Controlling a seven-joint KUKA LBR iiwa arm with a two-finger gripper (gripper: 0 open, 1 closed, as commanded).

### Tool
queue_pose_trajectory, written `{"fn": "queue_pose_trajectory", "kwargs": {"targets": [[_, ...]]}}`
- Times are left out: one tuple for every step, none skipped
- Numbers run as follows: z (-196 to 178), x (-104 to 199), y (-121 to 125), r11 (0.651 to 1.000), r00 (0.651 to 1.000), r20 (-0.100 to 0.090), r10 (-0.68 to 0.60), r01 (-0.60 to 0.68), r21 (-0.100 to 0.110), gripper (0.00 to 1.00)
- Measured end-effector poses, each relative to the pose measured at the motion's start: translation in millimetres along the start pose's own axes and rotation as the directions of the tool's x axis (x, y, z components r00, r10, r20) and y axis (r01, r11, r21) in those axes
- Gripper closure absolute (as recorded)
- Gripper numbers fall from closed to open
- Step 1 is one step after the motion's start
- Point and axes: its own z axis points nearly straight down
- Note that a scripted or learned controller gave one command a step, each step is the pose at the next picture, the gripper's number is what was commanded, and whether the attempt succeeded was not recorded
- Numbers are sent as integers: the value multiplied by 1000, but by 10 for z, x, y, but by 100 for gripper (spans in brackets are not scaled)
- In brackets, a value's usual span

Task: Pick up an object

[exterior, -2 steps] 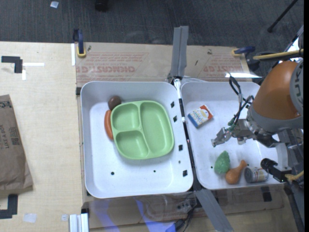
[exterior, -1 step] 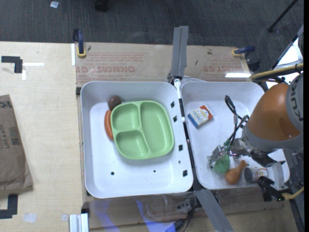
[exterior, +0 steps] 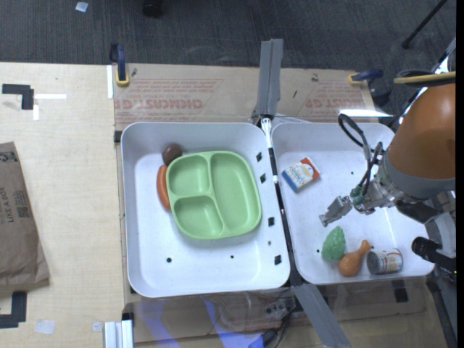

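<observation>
The gripper point(exterior: 336, 211) hangs just above the green object point(exterior: 333, 243) with its jaws spread a little, holding nothing. Left of the green object the right bin point(exterior: 308, 267) floor is bare.

Partly hidden under the green divided plate point(exterior: 214, 193): a brown round thing point(exterior: 172, 153) and an orange long one point(exterior: 162, 185), neither identifiable. Cut off by the right edge: the arm's orange band point(exterior: 432, 133). Too small to read: the gripper point(exterior: 336, 210) fingers' spacing, and the labels on the small box point(exterior: 301, 174) and can point(exterior: 384, 261).
</observation>
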Motion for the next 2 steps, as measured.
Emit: {"fn": "queue_pose_trajectory", "kwargs": {"targets": [[998, -252, -143, 998, 998, -1, -69, 69, 0, 0], [913, -258, -142, 998, 998, -1, -64, 64, 0, 100]]}}
